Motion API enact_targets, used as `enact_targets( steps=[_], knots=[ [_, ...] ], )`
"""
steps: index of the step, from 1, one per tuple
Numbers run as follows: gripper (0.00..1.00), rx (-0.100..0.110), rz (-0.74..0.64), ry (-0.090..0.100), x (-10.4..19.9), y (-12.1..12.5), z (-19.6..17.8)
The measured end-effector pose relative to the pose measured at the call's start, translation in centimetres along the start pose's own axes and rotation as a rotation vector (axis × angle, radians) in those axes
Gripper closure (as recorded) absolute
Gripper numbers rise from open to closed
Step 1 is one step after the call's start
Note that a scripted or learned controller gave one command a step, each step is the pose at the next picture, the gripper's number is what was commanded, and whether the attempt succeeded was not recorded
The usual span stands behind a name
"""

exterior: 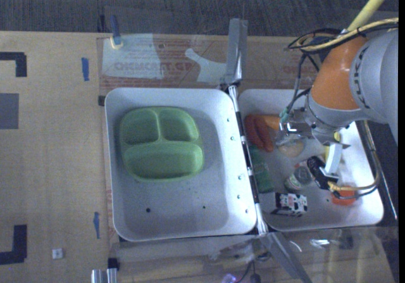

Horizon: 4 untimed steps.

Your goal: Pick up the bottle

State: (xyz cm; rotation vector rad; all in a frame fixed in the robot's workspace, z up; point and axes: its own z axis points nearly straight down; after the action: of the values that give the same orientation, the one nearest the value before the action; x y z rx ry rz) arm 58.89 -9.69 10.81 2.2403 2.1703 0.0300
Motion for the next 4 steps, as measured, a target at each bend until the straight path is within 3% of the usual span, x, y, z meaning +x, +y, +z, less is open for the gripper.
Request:
enact_targets(
  steps=[1,2,3,4],
  knots=[
    [1.0,-0.003,-0.001,-0.001,0.0,0.1,-1.1],
    [0.0,-0.003,-0.001,-0.001,0.0,0.1,-1.1],
    [0.0,0.026,-0.109,0.002,1.9,4.4,-7.7],
    [0.0,0.026,0.142,-0.002,-3.1,3.0,-16.2]
  ],
)
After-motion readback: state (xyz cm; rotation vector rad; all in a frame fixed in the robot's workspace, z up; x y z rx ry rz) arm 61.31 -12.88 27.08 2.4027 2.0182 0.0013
